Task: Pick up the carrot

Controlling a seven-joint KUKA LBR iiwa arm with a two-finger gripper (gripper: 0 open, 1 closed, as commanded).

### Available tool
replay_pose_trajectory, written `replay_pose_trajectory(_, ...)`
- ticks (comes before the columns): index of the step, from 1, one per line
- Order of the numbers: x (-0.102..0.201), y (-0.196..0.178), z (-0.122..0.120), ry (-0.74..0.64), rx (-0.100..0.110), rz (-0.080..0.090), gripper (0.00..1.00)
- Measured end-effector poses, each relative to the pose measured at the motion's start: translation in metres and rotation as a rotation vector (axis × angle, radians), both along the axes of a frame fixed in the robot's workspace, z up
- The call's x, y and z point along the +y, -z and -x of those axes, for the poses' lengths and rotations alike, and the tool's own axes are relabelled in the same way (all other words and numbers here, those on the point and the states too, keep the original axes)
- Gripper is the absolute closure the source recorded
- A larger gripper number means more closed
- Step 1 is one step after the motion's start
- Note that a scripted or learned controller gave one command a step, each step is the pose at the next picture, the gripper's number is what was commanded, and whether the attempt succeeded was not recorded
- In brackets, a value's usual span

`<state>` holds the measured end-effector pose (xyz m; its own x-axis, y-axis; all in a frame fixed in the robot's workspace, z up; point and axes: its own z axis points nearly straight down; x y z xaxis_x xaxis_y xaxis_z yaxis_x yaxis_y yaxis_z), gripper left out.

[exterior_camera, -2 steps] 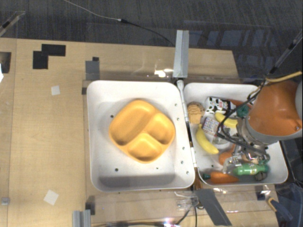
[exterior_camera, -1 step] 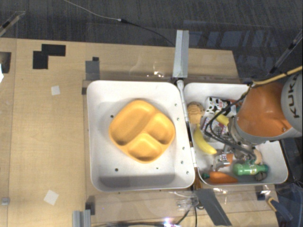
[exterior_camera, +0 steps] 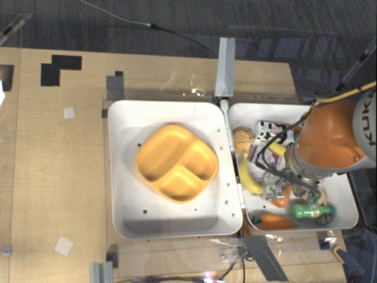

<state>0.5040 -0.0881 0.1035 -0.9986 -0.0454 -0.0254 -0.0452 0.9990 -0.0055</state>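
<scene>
The carrot (exterior_camera: 275,221) is orange and lies flat along the front wall of the right bin (exterior_camera: 349,200), pointing left to right. My gripper (exterior_camera: 279,187) hangs low inside that bin, below the orange band of the arm (exterior_camera: 327,138). It sits just behind the carrot, over a small round orange-red object (exterior_camera: 283,200). Dark cables and metal parts crowd the gripper's tip.
A yellow banana (exterior_camera: 250,180) lies left of the gripper, and a green bottle (exterior_camera: 310,211) lies right of the carrot. A brown bun (exterior_camera: 241,137) sits at the bin's back left. The left bin (exterior_camera: 126,217) holds a yellow divided plate (exterior_camera: 177,163).
</scene>
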Motion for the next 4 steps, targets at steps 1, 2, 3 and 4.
replay_pose_trajectory(1, -0.003, 0.012, -0.009, -0.271, 0.01, 0.003, 1.0)
replay_pose_trajectory(2, -0.101, 0.0, -0.042, -0.376, 0.017, 0.006, 1.0)
replay_pose_trajectory(3, -0.114, -0.14, -0.04, -0.237, 0.006, 0.008, 1.0)
replay_pose_trajectory(4, -0.055, -0.054, -0.111, -0.239, 0.024, -0.007, 1.0)
